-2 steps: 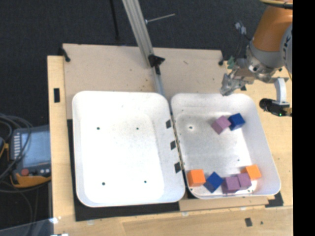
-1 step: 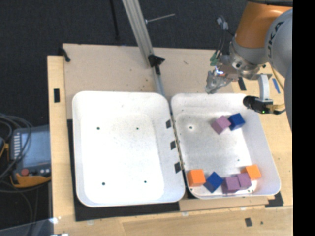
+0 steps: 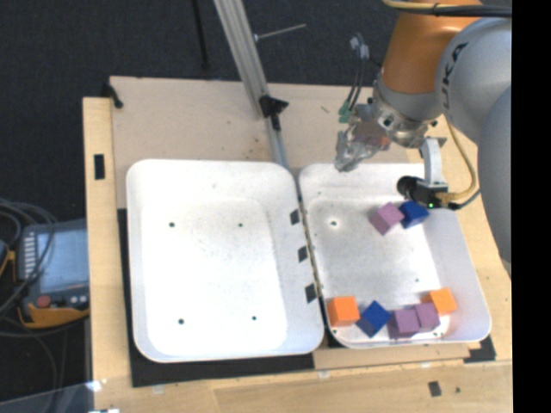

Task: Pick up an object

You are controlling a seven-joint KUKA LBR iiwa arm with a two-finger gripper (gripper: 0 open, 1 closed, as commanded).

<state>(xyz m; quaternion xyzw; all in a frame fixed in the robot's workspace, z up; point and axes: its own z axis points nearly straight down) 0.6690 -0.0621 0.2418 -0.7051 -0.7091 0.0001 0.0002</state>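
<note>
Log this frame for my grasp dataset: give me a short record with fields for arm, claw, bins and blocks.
arm: grey KUKA arm with orange band, reaching in over the right bin's far edge
claw: two-finger claw, above the right bin's far left corner, nothing seen between its fingers
bins: two shallow white plastic bins, left and right
far blocks: purple cube touching blue cube
near row: orange, blue, two purple, orange
</note>
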